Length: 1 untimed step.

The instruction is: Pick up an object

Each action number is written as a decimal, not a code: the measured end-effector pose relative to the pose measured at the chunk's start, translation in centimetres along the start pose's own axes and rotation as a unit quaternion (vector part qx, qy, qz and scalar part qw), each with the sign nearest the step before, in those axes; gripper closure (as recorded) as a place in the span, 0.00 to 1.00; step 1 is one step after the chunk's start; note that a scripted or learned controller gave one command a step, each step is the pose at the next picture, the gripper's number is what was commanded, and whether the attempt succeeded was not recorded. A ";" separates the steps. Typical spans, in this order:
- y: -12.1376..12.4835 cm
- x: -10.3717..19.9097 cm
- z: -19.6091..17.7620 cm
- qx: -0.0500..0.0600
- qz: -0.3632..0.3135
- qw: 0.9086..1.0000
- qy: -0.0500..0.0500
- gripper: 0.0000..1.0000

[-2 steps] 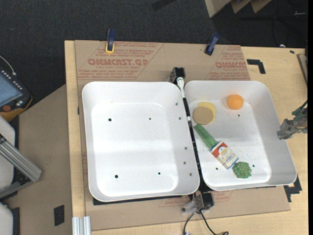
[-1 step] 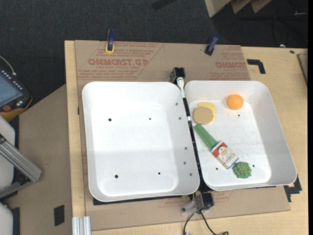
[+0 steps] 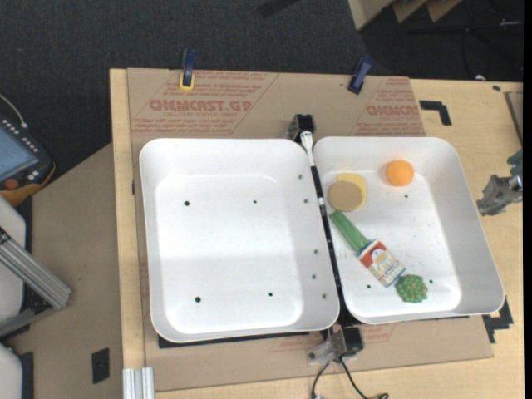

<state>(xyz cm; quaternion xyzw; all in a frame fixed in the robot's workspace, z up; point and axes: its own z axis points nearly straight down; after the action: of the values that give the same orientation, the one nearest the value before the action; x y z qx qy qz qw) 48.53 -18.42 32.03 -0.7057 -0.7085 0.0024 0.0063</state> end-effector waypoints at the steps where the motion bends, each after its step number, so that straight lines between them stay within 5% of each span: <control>1: -0.7 -4.2 0.9 -0.005 0.004 1.000 -0.003 1.00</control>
<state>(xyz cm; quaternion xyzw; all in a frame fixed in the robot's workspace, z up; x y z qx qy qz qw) 47.83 -22.62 31.07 -0.7083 -0.7059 0.0010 0.0006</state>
